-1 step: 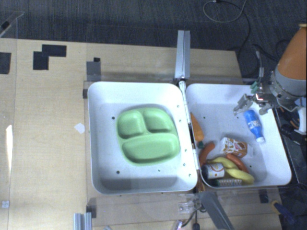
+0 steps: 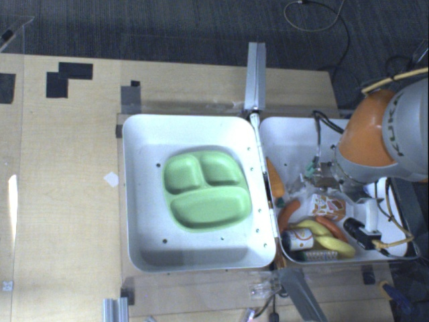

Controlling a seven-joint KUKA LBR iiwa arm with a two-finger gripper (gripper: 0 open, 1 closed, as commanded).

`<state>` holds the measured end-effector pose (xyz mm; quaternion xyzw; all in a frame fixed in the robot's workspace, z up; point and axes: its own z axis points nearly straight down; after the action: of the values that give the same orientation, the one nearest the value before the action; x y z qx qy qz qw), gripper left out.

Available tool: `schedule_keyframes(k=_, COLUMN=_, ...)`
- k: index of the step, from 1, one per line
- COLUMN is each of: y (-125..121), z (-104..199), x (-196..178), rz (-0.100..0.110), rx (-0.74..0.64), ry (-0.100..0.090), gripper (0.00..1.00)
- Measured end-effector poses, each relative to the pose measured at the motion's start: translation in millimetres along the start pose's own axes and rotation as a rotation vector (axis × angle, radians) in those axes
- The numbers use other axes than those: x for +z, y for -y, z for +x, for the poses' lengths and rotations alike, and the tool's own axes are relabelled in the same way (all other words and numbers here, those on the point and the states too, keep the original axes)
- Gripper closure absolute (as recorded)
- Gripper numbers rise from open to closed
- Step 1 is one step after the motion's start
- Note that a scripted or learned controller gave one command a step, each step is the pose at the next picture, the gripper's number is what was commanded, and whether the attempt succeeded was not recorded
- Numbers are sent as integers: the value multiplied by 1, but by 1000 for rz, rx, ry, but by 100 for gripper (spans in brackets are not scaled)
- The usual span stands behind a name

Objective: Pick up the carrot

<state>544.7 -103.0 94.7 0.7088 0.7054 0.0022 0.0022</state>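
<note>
Inspector A: Two white bins, side by side. The left bin (image 2: 141, 180) holds one green tray (image 2: 206, 190) with three compartments.

Inspector B: The right bin (image 2: 288, 136) holds a pile at its near end: one carrot (image 2: 275, 179) lying along the left wall, two bananas (image 2: 328, 237), one red item and one small can. Other pieces cannot be told apart.

Inspector A: And the arm?

Inspector B: One gripper (image 2: 322, 180), low over the right bin, just right of the carrot. Jaw opening cannot be judged.

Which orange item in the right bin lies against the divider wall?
The carrot, long and thin along the bin's left wall; the other orange-red pieces sit lower, near the banana.
</note>
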Motion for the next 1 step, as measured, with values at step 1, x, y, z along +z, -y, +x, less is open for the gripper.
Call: schedule_keyframes(k=1, y=-2, z=1, x=-11, rz=-4, rx=-1, ry=0, gripper=100)
